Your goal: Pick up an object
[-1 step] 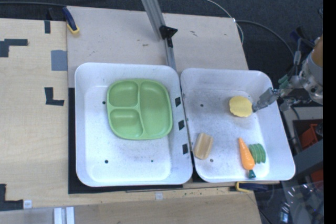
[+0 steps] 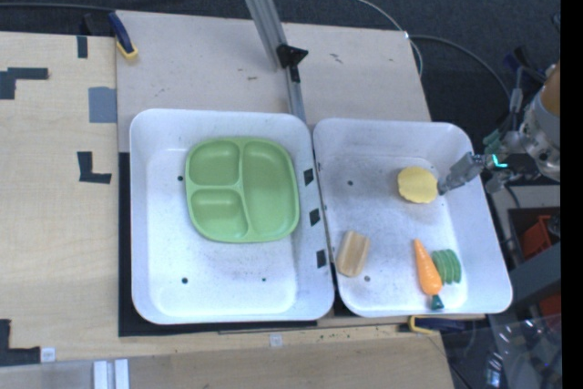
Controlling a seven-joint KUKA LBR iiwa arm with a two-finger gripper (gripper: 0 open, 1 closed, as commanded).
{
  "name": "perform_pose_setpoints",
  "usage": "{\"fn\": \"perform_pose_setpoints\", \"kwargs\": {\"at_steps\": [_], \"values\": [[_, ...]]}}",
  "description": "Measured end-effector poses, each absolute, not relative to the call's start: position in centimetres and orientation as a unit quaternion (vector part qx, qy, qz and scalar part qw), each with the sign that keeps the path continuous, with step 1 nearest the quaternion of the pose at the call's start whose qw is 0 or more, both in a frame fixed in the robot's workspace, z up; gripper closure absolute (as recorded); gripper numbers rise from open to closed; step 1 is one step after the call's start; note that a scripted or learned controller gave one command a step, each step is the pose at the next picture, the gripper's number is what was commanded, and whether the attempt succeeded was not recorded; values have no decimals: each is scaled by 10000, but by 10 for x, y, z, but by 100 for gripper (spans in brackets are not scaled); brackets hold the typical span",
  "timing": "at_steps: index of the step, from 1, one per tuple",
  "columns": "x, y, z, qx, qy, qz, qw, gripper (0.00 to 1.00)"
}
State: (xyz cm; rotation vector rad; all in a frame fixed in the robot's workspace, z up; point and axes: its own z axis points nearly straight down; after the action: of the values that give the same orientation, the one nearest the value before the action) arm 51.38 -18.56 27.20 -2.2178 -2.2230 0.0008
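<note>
In the right bin [image 2: 383, 137] lie a round yellow piece [image 2: 417, 185], a tan bread-like block [image 2: 352, 252] and an orange toy carrot [image 2: 426, 267] with a green top [image 2: 447, 265]. My gripper [image 2: 455, 175] reaches in over the bin's right wall and its tip sits just right of the yellow piece, close beside it. I see nothing held in it. The left bin [image 2: 155, 287] holds a green divided plate [image 2: 242, 189].
A grey metal pole [image 2: 264, 0] slants across the bench behind the bins and ends at a black clamp [image 2: 291, 56]. Cables run over the dark floor at the back right. The arm's wrist [image 2: 537, 137] stands by the right edge.
</note>
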Motion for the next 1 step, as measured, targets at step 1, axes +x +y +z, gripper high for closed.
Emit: {"fn": "perform_pose_setpoints", "kwargs": {"at_steps": [1], "values": [[518,-176,214,-7065,-7077,20,31,0]]}}
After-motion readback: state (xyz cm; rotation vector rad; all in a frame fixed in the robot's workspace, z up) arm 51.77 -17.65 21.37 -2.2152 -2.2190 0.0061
